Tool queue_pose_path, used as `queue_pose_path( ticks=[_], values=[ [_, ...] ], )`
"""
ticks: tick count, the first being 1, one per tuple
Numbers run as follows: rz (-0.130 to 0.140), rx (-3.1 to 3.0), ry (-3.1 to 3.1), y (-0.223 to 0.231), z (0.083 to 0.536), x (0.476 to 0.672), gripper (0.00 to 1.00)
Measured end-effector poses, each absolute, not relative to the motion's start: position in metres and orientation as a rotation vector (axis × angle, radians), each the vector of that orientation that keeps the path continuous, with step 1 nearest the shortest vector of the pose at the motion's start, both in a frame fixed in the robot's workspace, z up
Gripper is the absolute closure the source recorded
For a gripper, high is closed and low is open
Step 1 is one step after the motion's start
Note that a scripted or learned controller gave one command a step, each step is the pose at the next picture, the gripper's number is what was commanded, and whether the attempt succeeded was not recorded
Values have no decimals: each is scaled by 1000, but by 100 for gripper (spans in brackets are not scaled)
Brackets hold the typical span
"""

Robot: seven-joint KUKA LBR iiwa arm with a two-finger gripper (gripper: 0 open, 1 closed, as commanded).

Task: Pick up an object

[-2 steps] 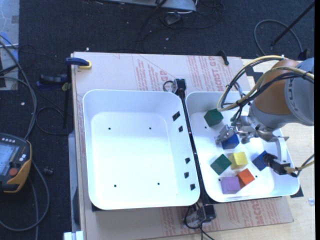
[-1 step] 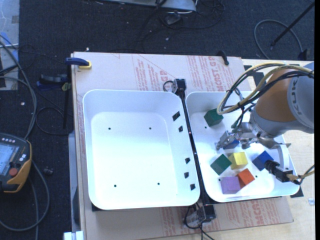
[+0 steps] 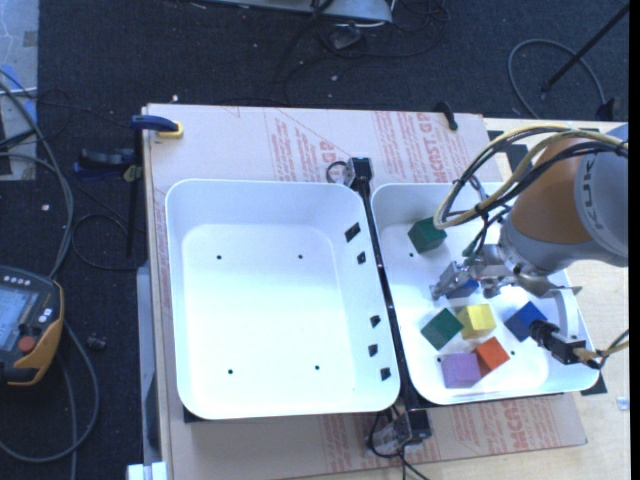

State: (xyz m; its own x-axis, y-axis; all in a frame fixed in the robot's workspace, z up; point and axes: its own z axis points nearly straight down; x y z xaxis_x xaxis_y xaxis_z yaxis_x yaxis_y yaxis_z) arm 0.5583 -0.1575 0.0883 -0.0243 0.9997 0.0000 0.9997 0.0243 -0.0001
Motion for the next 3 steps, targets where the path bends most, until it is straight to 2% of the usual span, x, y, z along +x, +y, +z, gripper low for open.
queue_pose_path(
  ticks=[1,2,3],
  values=[
    [0,-2195,-2249,-158,99,559,100],
    [-11,-2215,-2234,-59,192,550,100],
    [-3,-2213,-2230,19,188,625,100]
  ],
)
